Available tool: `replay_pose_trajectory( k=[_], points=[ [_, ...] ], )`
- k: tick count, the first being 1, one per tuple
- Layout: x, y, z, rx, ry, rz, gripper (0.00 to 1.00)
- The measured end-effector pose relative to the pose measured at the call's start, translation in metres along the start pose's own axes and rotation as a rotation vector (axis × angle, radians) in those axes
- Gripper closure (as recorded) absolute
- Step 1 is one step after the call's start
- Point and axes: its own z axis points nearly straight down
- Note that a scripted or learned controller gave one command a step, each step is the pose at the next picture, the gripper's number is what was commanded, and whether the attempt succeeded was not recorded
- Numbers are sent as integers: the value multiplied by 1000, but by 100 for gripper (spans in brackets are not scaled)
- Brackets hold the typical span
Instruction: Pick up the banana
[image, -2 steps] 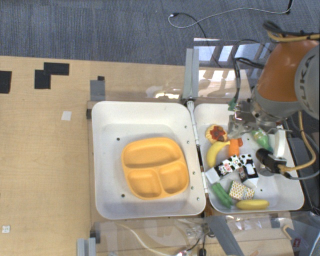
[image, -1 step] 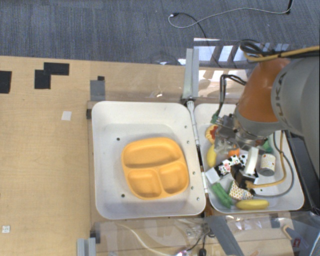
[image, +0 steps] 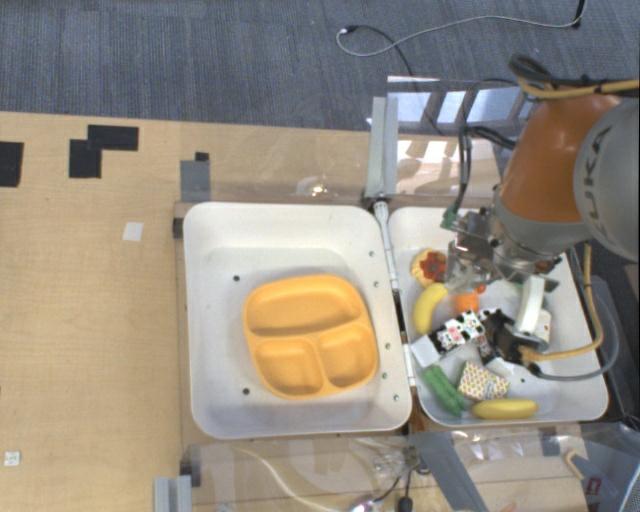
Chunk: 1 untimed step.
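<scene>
The banana (image: 429, 307) lies in the right bin (image: 590, 400), a short yellow curve just below and to the left of the end effector (image: 470, 270), close against the wall that divides the two bins. It rests on the bin floor with nothing gripping it, so the pick is not yet made; reaching, closing and lifting all appear to remain. A second yellow, banana-like piece (image: 505, 408) lies well below the end effector near the bin's front edge, so which one the program aims for is uncertain, though the nearer one seems the likelier target. Around the end effector sit other small things: a red and orange item (image: 432, 265) to its left, a black-and-white patterned block (image: 461, 330) below it, and a green piece (image: 442, 389) farther below. The end effector hangs over the upper middle of the right bin, and whether it is spread or pressed together cannot be told from this slant. The arm (image: 560, 160) comes in from the right, its orange band bulking above the wrist, pointing steeply down. The left bin (image: 210, 250), well to the left, holds a yellow divided tray (image: 310, 335).
</scene>
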Motion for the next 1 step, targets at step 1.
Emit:
replay_pose_trajectory(
  k=[1],
  points=[
    [25,25,60,5,-3,397,100]
  ],
)
